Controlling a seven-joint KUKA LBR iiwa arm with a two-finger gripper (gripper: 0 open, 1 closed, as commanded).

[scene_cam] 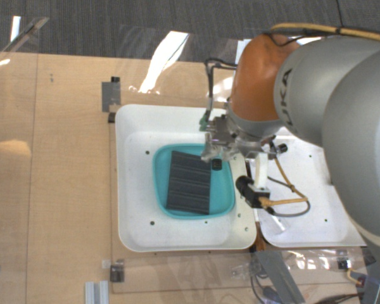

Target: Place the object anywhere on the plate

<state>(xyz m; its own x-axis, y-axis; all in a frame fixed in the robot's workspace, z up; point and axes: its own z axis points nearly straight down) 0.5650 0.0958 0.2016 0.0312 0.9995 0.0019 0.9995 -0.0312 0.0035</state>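
At the near edge of the bench (50,258), I am looking over the front wall of the left bin (123,233) and am finding the teal plate (161,170) sitting in the middle of it. The dark ribbed object (189,182) is lying flat on that plate, its whole outline inside the teal rim, its long side running away from me. Just beyond its far right corner the gripper (215,160) is hanging over the plate's far right rim, close above the object or touching it; I am not able to tell which, nor whether it is spread or clenched, since the wrist is hiding the tips from me. I am judging the placing as good as done, so the step I am working on is the let-go and the retreat. To do it well I am planning a straight lift with no sideways drag, so the object is not pulled off the rim. I am also minding the loose cable (285,202) trailing into the right bin (310,227). Farther back, the orange-banded arm (259,81) is looming over both bins.
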